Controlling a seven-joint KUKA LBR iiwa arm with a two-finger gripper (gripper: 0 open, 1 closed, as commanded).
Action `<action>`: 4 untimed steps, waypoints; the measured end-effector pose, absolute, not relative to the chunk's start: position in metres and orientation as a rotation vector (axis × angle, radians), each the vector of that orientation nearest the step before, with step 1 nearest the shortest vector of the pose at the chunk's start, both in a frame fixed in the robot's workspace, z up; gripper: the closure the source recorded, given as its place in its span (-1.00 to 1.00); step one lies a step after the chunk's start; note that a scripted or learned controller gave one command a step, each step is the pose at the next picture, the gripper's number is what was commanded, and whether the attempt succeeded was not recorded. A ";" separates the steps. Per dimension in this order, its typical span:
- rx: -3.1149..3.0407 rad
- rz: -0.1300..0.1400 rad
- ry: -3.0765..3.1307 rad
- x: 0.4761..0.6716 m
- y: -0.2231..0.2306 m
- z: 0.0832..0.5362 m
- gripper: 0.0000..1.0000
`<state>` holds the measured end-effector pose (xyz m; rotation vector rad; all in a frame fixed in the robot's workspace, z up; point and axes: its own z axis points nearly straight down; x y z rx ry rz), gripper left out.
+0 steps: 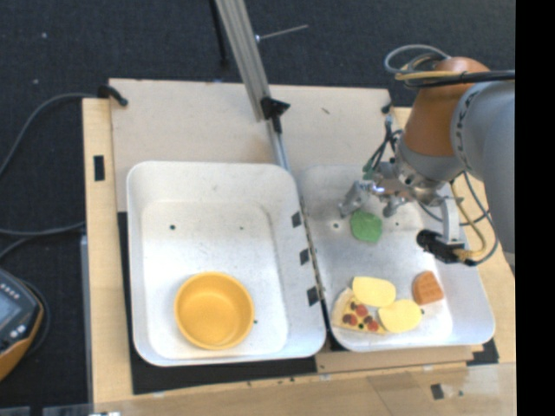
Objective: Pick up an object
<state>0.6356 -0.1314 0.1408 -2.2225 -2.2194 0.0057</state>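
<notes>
Gripper [375, 199] sits low in the right bin [468, 319], w/ the green round piece [367, 227] just below and touching or nearly touching its tips; can't tell how far the tool is spread or whether it has hold of anything, since the metal parts blur together and the wrist covers the top of them. Taking the green piece as landmark: two pale yellow pieces [386, 302] lie well toward the near edge from it, overlapping a flat piece w/ red dots [354, 317]; a small brown block [427, 288] is near-right of it; the yellow bowl [214, 309] is far left, alone in the left bin [208, 189]; the arm [451, 128] w/ its orange band rises up-right of it. My guess is the green piece is the target. Risks from here: if the tool is offset, closing could nudge the round piece sideways so it rolls or slides out instead of being caught; a grab on its edge only could slip on lift; the bin wall behind the green piece is close, so a tip may scrape or catch on it; loose cables [473, 224] right of the green piece might snag. Hard to make out: the contact point between tool and green piece, what the green thing really is, and what the dotted flat item is. Arm is cut off at the right.
</notes>
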 end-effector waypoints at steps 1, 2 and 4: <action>-2.229 -0.003 -2.221 0.638 -0.132 0.155 1.00; -2.230 -0.007 -2.222 0.629 -0.132 0.212 1.00; -2.221 -0.004 -2.228 0.634 -0.135 0.301 1.00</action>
